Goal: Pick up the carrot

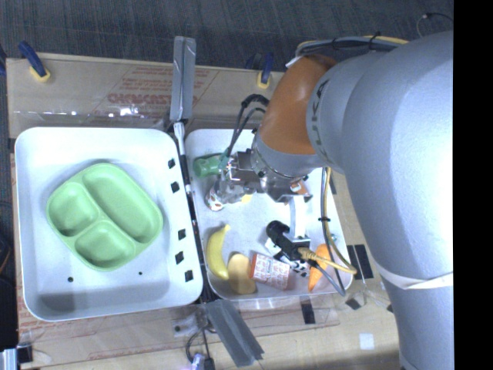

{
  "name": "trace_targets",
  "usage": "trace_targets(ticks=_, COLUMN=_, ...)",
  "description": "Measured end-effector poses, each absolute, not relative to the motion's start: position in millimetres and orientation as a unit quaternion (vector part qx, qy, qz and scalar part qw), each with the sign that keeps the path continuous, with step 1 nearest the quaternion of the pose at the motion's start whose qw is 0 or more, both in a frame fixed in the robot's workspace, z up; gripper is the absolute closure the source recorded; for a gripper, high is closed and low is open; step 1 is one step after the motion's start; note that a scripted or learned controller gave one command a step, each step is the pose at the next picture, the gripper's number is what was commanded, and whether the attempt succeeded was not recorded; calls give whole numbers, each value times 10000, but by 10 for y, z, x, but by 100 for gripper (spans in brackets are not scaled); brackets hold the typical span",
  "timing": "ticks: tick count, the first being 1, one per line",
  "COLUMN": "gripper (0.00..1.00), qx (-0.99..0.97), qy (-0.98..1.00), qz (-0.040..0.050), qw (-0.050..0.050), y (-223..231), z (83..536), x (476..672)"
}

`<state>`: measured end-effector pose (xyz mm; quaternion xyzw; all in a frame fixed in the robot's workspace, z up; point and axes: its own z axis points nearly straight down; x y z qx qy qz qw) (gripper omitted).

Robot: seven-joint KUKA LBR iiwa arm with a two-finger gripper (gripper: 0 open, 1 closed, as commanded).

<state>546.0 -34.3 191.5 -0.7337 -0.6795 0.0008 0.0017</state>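
The gripper (225,185) hung over the upper part of the right bin (245,226), just beside a green thing (206,164) at the bin's top left. Its end was a tangle of metal and cables from this angle, so whether it was open or closed could not be told, and nothing could be seen held in it.

The carrot (316,273) lay well apart from it, in the bin's lower right corner, tight against the wall and partly crossed by the robot's own cabling. Left of it along the bottom edge sat a red-and-white packet (271,270), then a yellow piece (240,274) and a banana (216,253) touching each other. The left bin (31,176) held a green tray (104,214), which did not matter for this step.

By my reading the pick had not yet begun in earnest — the step in hand was getting across the bin to the carrot. To do it well, the gripper would want to rise clear before travelling, so as not to drag the packet, and come down opened wide with its jaws set across the carrot's narrow width, not along its length. The corner was the difficulty: one jaw needed room between carrot and wall, so a grasp toward the thicker end, away from the wall, looked safer. A slow descent would help — a carrot rolls easily when nudged.
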Motion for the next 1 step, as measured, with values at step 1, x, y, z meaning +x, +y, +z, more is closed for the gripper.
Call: trace_targets(ticks=1, gripper=100, qx=-6530, qy=-7574, qz=3, qw=9, y=159, z=2429, x=5076)
